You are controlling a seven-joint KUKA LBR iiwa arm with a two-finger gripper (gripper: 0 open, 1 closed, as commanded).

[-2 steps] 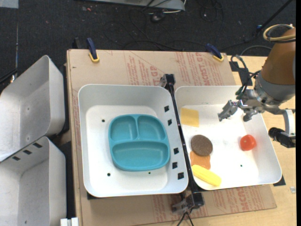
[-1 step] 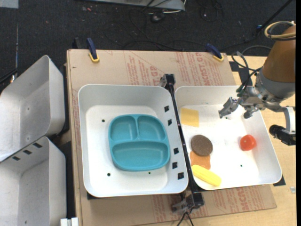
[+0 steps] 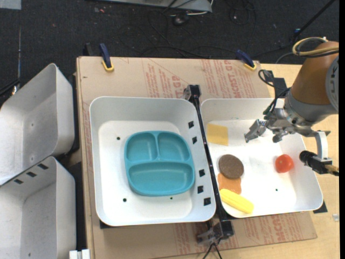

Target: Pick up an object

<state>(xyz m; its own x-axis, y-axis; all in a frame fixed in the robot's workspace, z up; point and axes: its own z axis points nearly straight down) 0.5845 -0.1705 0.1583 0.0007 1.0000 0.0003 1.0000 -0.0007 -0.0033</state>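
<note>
On the cardboard-topped bench [image 3: 140, 72] two shallow white plastic bins sit side by side, touching along a black clip strip between them. Left bin [image 3: 102, 144] holds a single item: a teal plastic divided tray [image 3: 159, 163] with two small compartments on its far side and one wide compartment on its near side, lying flat about the middle of the bin floor; nothing seen in any compartment. Right bin [image 3: 302, 198] holds five items. Pale yellow flat square slice, cheese-like, [image 3: 218, 134] lies at the far left of the floor, close to the dividing wall. Dark brown round flat disc [image 3: 231, 166] lies nearer than the slice, left of centre. Orange flat piece [image 3: 230, 185] lies just near of the brown disc, partly overlapped by it at the far edge. Yellow elongated corn-like piece [image 3: 237, 202] rests at the near left, touching or overlapping the orange piece; exact contact cannot be told. Small red round tomato-like object [image 3: 284, 163] sits alone towards the right, well apart from the others. Grey arm with orange band reaches in from the right; its two-finger gripper [image 3: 265, 129] hangs over the far middle of the right bin, between the yellow slice and the red object, fingers spread apart with nothing between them. Two further white bins [image 3: 32, 117] stand off the bench at far left.
</note>
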